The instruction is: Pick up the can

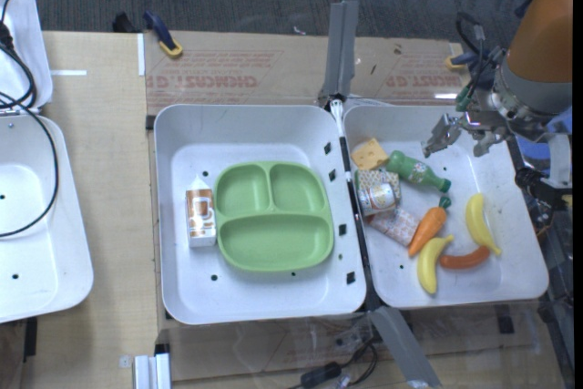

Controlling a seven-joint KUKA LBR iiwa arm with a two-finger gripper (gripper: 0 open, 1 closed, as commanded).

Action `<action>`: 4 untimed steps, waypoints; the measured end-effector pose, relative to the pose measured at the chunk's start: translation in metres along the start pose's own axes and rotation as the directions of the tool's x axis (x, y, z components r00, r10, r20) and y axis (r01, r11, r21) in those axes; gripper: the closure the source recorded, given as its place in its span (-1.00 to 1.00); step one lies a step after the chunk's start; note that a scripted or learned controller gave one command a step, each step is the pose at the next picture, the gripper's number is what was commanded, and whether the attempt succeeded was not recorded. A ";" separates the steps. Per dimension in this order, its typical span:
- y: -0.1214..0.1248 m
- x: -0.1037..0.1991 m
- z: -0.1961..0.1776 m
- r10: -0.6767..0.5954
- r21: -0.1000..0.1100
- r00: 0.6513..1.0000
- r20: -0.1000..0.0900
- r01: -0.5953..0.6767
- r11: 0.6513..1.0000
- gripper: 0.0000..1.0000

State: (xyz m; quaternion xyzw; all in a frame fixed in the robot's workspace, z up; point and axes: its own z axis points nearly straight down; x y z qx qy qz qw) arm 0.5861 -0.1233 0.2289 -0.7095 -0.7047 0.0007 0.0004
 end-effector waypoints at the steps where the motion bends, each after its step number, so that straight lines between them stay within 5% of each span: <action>1: 0.001 0.000 0.066 -0.031 0.002 1.000 0.000 0.031 1.000 -1.00; 2: 0.073 -0.026 0.125 0.113 -0.001 0.994 0.001 -0.113 0.994 -1.00; 3: 0.074 -0.077 0.136 0.132 -0.003 0.991 0.000 -0.132 0.991 -1.00; 4: 0.035 -0.064 0.137 0.133 -0.001 0.991 0.001 -0.133 0.991 -1.00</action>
